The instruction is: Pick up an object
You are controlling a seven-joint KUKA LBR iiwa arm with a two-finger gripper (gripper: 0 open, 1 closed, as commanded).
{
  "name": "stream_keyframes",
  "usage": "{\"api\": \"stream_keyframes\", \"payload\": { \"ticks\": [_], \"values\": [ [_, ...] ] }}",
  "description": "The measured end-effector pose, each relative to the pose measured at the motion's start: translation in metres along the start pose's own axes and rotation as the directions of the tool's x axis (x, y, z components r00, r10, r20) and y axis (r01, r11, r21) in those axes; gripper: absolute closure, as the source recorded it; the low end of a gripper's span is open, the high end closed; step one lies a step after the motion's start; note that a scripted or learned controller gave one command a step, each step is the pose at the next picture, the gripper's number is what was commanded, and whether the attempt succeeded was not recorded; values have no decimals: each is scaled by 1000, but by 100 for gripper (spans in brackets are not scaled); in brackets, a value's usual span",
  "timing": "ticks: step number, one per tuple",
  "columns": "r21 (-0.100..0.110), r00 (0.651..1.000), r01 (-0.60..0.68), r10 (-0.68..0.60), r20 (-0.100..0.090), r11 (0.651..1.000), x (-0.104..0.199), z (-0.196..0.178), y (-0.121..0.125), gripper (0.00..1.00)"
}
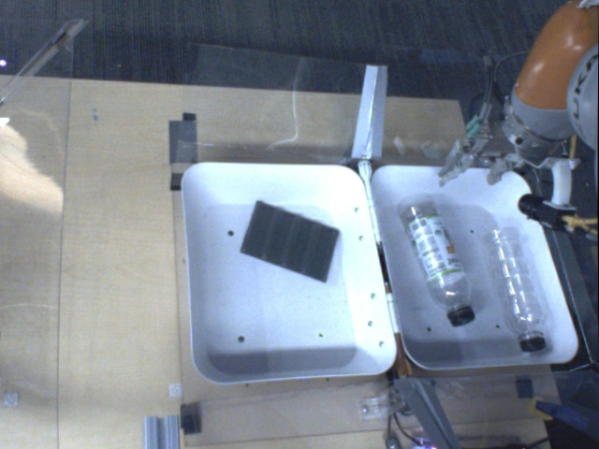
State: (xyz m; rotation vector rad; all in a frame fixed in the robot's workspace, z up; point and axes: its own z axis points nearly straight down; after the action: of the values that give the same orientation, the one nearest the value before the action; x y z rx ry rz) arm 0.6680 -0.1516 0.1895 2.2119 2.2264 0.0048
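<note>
In the right bin (562,344) lie two clear plastic bottles. One carries a label (436,253) and has its black cap toward the front. The other is plain (518,285) and lies near the bin's right wall. A dark grey flat rectangular pad (290,240) rests tilted in the left bin (215,325). My gripper (471,170) hangs over the back edge of the right bin, above and behind the labelled bottle. Its fingers are spread, with nothing between them.
A metal divider post (371,110) rises behind the seam between the bins. Clear acrylic panels stand behind the left bin. The arm's orange band (547,54) and cabling fill the upper right corner. The wooden bench (94,279) stretches to the left.
</note>
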Motion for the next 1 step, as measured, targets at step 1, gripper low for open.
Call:
{"api": "stream_keyframes", "payload": {
  "ticks": [1],
  "values": [
    [0,1000,0,0,0,1000,0,0,0,0]
  ]
}}
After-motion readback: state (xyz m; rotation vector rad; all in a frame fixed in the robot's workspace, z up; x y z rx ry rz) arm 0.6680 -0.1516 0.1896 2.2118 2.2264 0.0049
